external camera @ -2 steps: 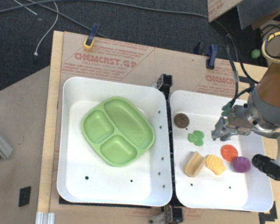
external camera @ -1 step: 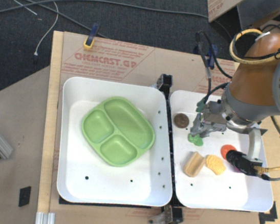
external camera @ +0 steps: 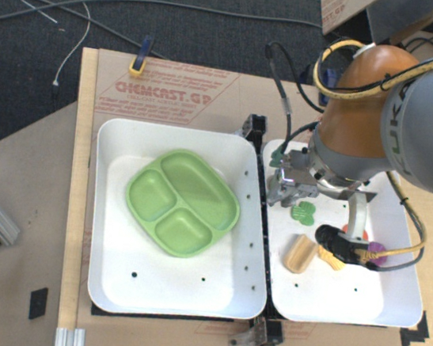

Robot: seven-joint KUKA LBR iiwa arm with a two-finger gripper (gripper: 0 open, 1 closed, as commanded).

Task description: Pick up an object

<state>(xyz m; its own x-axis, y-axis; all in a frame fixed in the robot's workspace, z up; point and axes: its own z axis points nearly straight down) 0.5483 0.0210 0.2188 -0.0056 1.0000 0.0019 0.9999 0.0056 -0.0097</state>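
- The grey arm's two-finger gripper hangs over the right white bin, right of centre frame.
- Just below it lies a small green plastic piece; contact looks unlikely, and I cannot tell the jaws' state.
- A tan wooden cylinder lies lower down.
- A green sectioned plastic plate sits in the left white bin.
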